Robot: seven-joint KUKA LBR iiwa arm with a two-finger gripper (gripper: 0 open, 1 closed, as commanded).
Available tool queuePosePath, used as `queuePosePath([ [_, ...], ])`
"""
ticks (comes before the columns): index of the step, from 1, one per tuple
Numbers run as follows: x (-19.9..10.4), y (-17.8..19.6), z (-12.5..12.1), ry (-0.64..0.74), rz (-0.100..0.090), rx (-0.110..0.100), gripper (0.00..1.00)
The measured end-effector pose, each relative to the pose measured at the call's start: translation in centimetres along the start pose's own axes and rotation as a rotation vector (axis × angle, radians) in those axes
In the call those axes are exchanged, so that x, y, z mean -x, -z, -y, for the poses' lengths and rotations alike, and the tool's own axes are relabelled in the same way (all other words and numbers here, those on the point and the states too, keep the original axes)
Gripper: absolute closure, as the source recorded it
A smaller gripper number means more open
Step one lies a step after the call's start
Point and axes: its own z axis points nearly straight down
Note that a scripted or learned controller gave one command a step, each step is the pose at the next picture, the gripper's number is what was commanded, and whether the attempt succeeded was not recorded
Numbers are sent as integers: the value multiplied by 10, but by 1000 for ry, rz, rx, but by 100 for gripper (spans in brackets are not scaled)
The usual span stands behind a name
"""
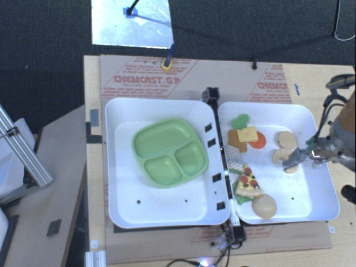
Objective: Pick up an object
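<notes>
I cannot tell how the jaws stand: the gripper [291, 161] is low in the right bin [320, 202], touching or just over the tan slices [283, 147]. Left of it lie cheese [247, 134], pizza [248, 187] and a bun [264, 207]. A green tray [167, 150] fills the left bin [119, 202].

2 white bins [167, 107], 1 green divided plate [169, 152], 1 pizza slice [248, 185], 1 round bun [265, 206], several other toy foods
</notes>
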Motion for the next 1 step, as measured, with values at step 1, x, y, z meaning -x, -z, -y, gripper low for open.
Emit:
queuePosePath([
  [1,0,6,-3,4,3,12,0],
])
